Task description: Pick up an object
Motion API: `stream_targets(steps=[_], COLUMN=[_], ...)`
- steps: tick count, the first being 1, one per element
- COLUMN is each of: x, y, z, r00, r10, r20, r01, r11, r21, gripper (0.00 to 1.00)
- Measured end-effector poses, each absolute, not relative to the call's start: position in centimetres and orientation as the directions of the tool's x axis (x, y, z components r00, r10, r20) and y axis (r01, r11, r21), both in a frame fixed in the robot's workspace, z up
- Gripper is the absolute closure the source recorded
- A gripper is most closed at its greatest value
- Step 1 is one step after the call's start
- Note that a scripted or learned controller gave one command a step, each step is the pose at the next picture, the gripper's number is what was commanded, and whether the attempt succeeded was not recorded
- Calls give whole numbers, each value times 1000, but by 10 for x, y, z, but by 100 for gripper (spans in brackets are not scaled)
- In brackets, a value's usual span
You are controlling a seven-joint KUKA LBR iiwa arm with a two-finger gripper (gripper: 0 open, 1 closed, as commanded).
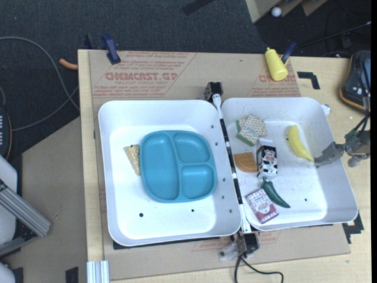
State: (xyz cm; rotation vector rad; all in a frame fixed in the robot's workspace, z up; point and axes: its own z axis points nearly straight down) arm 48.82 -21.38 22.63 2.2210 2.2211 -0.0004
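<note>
While curved, the smooth banana (pixel 299 142) lies in the glossy right bin (pixel 336 199).

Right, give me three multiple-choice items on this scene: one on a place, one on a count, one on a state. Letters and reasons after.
1. Where does the blue divided plate lie?
A. in the left bin
B. in the right bin
C. on the bare bench

2. How many compartments does that plate have?
A. two
B. three
C. five

3. How does the banana stand to the gripper?
A. clamped between its fingers
B. lying in the bin, beside the gripper
C. lifted clear above the bin

Answers:
1 A, the plate sits in the middle of the left bin, beside a tan cracker.
2 B, its ridges mark off one large and two smaller sections.
3 B, the banana lies on the right bin's floor just left of the gripper.
</note>
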Motion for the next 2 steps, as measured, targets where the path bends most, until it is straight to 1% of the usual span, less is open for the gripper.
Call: stream_targets(steps=[1, 2], x=[582, 668], y=[-182, -149], z=[97, 88], r00=[0, -1], r10=[1000, 1000], r20=[-2, -2], r01=[1000, 1000], r11=[0, 1], r21=[2, 2], gripper=[0, 0])
